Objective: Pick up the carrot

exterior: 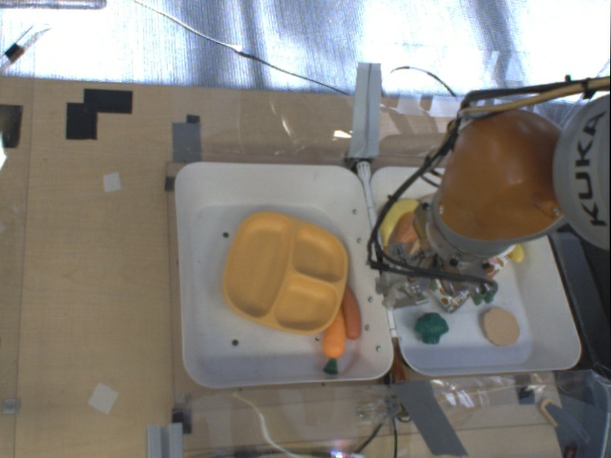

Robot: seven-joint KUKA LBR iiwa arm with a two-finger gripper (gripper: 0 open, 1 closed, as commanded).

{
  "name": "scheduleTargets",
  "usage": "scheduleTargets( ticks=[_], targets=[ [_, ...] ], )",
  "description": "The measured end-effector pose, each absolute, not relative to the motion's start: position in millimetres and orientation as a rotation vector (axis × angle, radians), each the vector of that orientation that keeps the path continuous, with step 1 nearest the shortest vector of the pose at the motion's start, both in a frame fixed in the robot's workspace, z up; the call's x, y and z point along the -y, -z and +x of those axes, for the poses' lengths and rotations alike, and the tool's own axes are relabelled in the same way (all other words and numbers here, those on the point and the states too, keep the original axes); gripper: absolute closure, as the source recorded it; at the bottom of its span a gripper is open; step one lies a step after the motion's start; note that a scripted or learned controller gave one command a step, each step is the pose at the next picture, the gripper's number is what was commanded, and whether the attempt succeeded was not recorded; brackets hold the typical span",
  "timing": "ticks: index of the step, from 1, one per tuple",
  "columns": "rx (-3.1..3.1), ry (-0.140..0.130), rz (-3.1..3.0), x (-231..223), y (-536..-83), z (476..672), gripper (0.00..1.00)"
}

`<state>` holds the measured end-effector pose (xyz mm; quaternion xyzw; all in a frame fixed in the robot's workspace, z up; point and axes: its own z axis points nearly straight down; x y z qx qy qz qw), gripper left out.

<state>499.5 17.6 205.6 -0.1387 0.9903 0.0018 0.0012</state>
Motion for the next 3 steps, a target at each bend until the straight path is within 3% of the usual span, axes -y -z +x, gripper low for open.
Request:
scheduleTargets(
  ticks=[1,2,3],
  targets=[
    [-3.013,0.008,-0.844,76.6,-276.8,520.1,1.00],
    [-3.013,0.005,-0.849,74.7,-276.2,520.0,0.00],
    [-3.003,0.010,-0.847,73.7,-289.0,522.7,1.00]
  ],
)
